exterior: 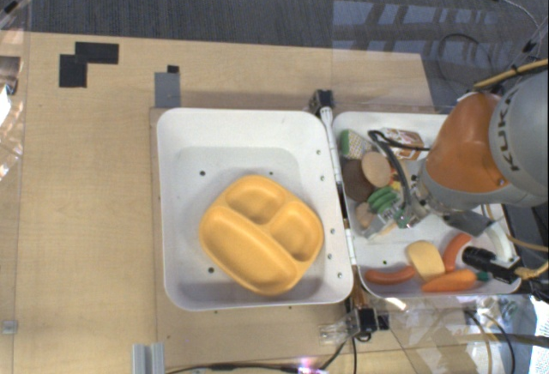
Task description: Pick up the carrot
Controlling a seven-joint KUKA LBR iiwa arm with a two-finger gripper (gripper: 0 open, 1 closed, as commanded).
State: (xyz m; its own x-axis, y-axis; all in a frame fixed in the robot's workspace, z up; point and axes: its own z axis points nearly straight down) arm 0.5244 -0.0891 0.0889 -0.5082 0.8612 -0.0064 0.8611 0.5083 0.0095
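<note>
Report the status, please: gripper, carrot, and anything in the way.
Gripper low in right bin, among toy food. Carrot free at bin's near edge. Yellow wedge and sausage crowd it.

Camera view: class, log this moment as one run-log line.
arm: over right bin | gripper: low among food items | carrot: lying at bin's near edge, not held | yellow tray: left bin

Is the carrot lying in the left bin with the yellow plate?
No. The carrot lies in the right bin, near its front edge, while the yellow plate sits in the left bin.
</note>
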